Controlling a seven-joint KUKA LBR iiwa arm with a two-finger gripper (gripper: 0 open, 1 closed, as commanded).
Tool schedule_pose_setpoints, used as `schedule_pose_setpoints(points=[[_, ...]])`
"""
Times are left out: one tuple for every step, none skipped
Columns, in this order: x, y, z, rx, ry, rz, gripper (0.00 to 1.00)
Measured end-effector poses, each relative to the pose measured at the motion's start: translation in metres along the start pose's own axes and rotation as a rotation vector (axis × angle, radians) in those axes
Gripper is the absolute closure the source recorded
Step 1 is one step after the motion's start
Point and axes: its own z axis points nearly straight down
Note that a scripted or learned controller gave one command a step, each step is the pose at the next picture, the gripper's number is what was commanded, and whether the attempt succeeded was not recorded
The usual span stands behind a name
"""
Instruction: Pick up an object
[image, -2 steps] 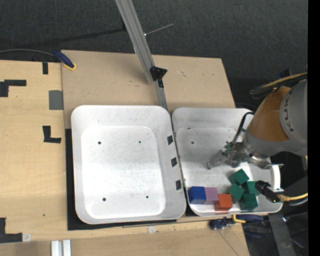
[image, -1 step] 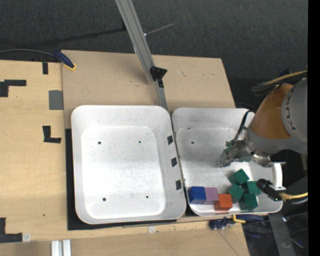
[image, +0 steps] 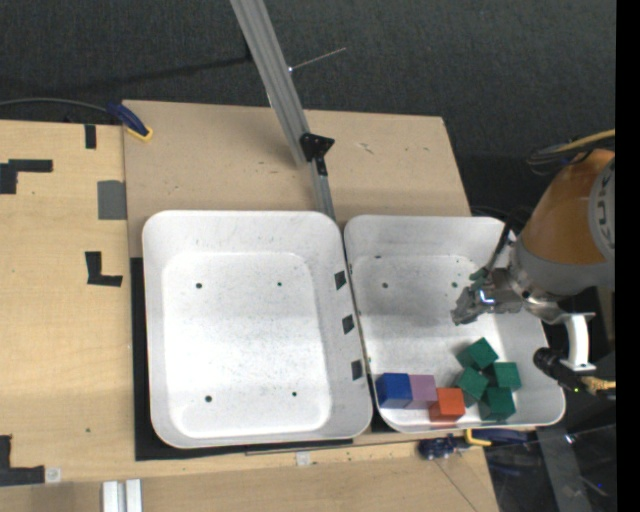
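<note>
1. Grey arm (image: 565, 235) with orange band reaching in from the right, wrist over the right bin's (image: 420, 245) right wall.
2. Claw (image: 468, 308) low over the right bin's floor, tips pointing down and toward the left; too small and dark to tell whether spread or closed, and nothing seen between the tips.
3. Just below and to the right of the claw, apart from it: a cluster of green blocks (image: 487, 378), several cubes huddled and touching, tilted at differing angles, the topmost turned diamond-wise.
4. Below the claw, touching the green cluster's left side: orange block (image: 449, 403), a cube with no clear long axis, edges roughly square to the bin's front wall.
5. Below and slightly left of the claw: purple block (image: 423, 388), just beside the orange one, sides also square to the bin.
6. Farther left along the same front wall: blue block (image: 394, 389), touching or nearly touching the purple one, at the bin's near left corner.
7. Well to the left of the claw: left bin (image: 170, 240), beside the right bin, rims meeting along the middle.
8. Beneath both bins: pale wooden surface (image: 60, 300), with a grey metal rail (image: 280, 80) slanting in from above, well up and left of the claw.
</note>
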Motion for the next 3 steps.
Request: schedule_pose_setpoints(points=[[-0.002,0.0,-0.063,-0.003,-0.001,-0.001,1.0],[-0.001,0.001,-0.077,0.002,0.0,-0.001,1.0],[0.053,-0.002,-0.068,0.005,0.002,-0.005,1.0]])
